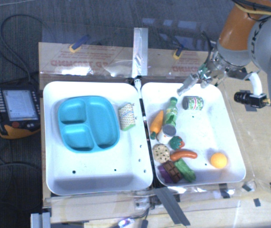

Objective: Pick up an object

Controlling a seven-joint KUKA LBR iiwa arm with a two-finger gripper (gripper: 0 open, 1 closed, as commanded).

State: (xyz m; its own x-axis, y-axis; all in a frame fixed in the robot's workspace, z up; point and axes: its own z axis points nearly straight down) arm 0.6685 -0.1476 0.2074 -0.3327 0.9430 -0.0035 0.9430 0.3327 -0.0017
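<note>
Gripper above right bin's far rim, just beside can; fingers' gap unreadable, nothing seen between them. Dark carpet around bench; pendant left of left bin.

The arm enters at the upper right of the frame, its grey body cut off by the right edge, with the orange band sitting high in the corner. Below the band the wrist angles down and to the left. The gripper extends from it as a slim pale piece slanting toward the frame's centre, its tip ending right of centre in the upper half.
</note>
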